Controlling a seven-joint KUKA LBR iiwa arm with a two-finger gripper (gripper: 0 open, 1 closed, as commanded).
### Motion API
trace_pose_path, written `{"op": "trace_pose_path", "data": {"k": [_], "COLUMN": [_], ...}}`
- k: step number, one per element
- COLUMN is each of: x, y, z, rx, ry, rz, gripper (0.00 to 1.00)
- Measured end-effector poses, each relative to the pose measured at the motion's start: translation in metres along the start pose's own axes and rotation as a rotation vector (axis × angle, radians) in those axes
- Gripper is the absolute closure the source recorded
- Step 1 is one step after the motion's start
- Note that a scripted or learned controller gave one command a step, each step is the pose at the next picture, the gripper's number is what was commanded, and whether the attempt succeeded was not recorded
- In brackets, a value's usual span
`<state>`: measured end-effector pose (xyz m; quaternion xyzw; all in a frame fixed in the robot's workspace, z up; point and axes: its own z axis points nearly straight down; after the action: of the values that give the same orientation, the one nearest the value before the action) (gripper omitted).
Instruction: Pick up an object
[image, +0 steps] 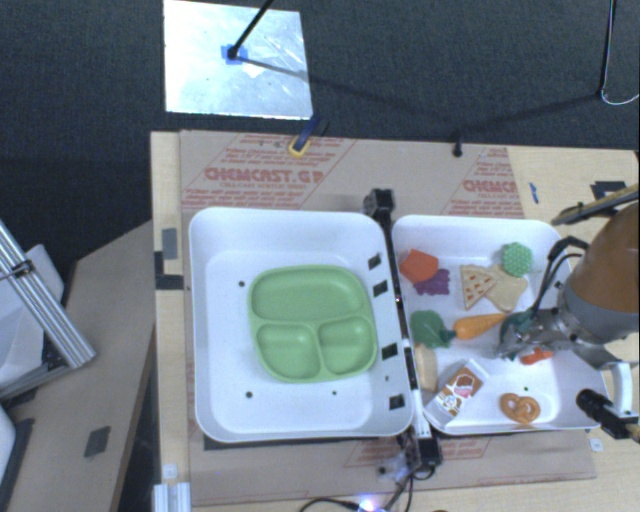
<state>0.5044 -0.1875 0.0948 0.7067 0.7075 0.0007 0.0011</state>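
Right bin (470, 228): arm (612, 275) low, fingers (522, 338) down.

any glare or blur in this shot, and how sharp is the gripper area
Camera view: strong glare on the shiny foil-like sheet at the top; the white bins are bright but not washed out; the gripper area is soft and cluttered, its details hard to resolve; the toy pretzel reads slightly fuzzy.

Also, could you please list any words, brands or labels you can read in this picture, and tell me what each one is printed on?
"CHEMCAST GP", red print, on the brown protective sheet behind the left white bin.
The same red print on the sheet behind the right white bin, upper right: too blurred to read surely.
Small packet in the right bin: printing too small to read.
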Motion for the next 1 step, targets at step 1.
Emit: {"op": "trace_pose_path", "data": {"k": [1], "x": [-0.0102], "y": [0.0060], "z": [-0.0558], "rx": [-0.004], "ry": [-0.002], "rz": [-0.002], "gripper": [1.00]}}
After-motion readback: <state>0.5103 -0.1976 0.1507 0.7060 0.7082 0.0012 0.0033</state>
